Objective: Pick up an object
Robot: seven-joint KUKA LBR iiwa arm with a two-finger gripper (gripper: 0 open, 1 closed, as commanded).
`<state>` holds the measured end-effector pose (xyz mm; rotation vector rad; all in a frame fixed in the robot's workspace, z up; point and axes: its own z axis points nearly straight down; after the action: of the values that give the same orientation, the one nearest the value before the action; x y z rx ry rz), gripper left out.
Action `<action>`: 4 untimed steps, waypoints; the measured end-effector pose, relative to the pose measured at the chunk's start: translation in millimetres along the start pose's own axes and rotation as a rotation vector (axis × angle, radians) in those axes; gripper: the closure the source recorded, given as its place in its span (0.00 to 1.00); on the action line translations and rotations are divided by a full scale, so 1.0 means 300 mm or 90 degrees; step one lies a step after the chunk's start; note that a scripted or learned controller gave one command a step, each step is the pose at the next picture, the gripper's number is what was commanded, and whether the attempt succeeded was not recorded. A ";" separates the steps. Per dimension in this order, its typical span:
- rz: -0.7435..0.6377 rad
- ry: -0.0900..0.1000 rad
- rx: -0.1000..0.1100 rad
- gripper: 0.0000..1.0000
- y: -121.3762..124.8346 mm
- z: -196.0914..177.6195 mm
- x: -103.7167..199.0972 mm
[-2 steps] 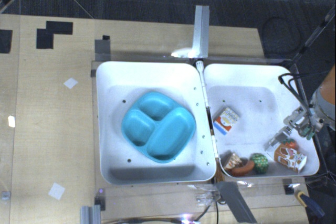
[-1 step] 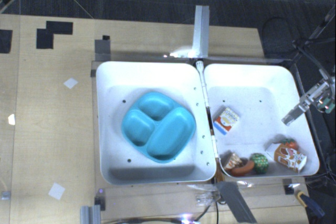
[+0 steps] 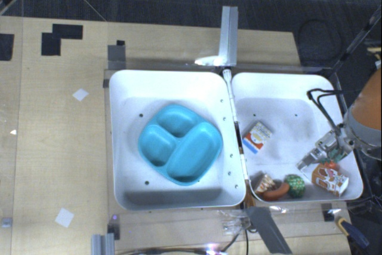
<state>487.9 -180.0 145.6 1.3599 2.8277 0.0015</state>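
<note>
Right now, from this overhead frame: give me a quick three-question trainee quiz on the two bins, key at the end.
1. True or false: the blue divided tray lies in the right bin.
2. Which item lies nearest the gripper?
A. the small white carton
B. the green broccoli toy
C. the orange-and-white packet
3. Fill in: the sausage toy lies along the right bin's ______ wall, the one nearest the camera.

Key
1. False: it lies in the left bin.
2. C: the packet sits just below the gripper in the view.
3. front
</note>
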 end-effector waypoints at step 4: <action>-0.175 -0.001 -0.002 0.00 0.347 -0.135 0.260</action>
<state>520.3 -54.0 186.2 0.9591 2.9838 0.0039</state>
